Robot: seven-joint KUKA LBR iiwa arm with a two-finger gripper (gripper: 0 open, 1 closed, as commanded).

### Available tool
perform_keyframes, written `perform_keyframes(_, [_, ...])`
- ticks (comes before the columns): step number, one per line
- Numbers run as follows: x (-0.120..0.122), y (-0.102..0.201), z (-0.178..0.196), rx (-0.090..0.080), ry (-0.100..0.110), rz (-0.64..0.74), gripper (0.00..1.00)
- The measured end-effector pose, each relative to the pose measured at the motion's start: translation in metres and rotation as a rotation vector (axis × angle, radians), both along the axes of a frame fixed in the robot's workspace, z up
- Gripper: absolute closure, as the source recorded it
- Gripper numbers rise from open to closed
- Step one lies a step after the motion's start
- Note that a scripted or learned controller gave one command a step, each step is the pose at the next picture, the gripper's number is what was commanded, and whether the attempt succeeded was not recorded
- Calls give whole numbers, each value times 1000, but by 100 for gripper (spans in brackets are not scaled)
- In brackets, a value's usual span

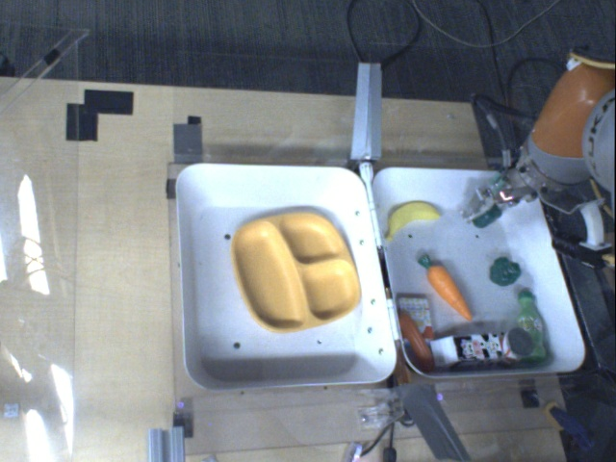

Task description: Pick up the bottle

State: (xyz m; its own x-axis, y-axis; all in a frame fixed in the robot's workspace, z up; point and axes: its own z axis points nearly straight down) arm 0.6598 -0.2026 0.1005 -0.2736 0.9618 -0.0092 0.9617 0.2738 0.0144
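Bottle [526, 327], green and lying at the near right corner of the right bin [563, 287], rests with its dark cap end toward the near rim. Just to its left, along that same near edge, lies a dark carton with white print [478, 347], and left of that a reddish item [415, 339] sits against the bin's near left corner, under a small grey printed packet [413, 308]. A little farther back, a carrot [447, 289] lies at a slant, green top pointing to the far left, well apart from the bottle. To its right, a dark green lump [504, 272] sits just beyond the bottle's far end. Farther still, a yellow lemon-like piece [412, 217] rests near the bin's far left corner.

The left bin [207, 258] holds a yellow divided tray [294, 268] with three compartments, set near its middle.

At the far right of the right bin, the gripper [493, 200] hangs low over the floor of the bin, well apart from the bottle, the grey arm with its orange band [568, 114] reaching in behind it. Something teal shows at its tip, but I cannot tell how wide the jaws stand or whether they grip anything.
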Motion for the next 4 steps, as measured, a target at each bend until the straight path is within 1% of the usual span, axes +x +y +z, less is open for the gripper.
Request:
perform_keyframes(1, [-2, 80, 128, 5, 6, -83, 100])
perform_keyframes(2, [11, 71, 45, -1, 9, 394, 100])
perform_keyframes(3, [6, 27, -14, 0, 18, 393, 100])
perform_keyframes(4, [-4, 78, 105, -3, 6, 478, 100])
